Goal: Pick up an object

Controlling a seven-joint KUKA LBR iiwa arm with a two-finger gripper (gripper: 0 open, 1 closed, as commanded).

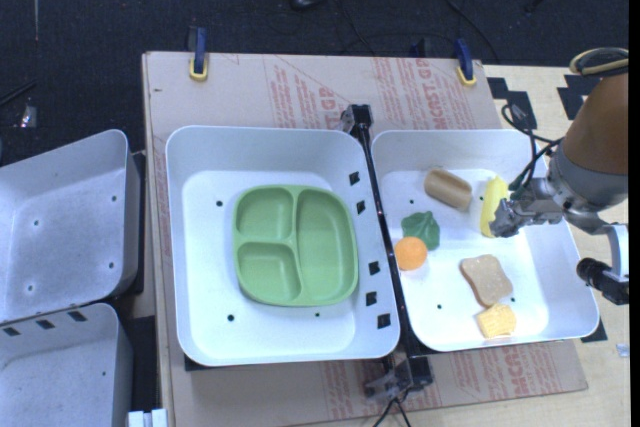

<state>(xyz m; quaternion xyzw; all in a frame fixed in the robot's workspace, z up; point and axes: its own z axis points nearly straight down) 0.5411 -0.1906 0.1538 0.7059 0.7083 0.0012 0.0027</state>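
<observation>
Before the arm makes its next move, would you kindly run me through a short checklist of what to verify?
1. Gripper over the right bin: ok.
2. Target near it, the yellow item: ok.
3. Item between the jaws: cannot tell.
4. Neighbouring bread roll apart from the yellow item: ok.
5. Orange ball, green leaf, bread slice and cheese out of the way: ok.

Your arm (600, 140) cut off by the right edge, its pincer (503, 220) covering part of the yellow item (493, 195) so you cannot tell its shape or the grip, spare white bins (60, 215) at left cropped by the frame.
</observation>
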